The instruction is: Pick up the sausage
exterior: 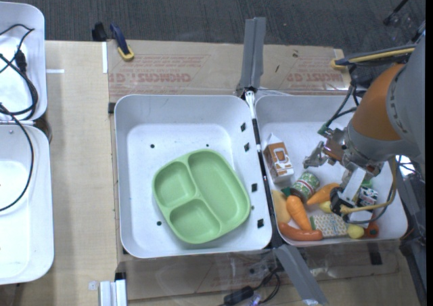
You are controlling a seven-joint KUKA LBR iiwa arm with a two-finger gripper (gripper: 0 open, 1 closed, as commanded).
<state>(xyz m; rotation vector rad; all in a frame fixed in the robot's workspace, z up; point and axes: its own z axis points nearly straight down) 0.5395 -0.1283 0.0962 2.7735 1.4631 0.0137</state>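
The sausage lies along the right bin's near wall, below a carrot — the gripper hovers just right of the carrot, finger state unclear.

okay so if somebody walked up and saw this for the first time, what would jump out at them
Probably the green divided plate, lying alone in the left bin. Next, the heap of toy food at the near end of the right bin: a carrot, a small can, the reddish sausage. The arm's tool hangs over that heap.
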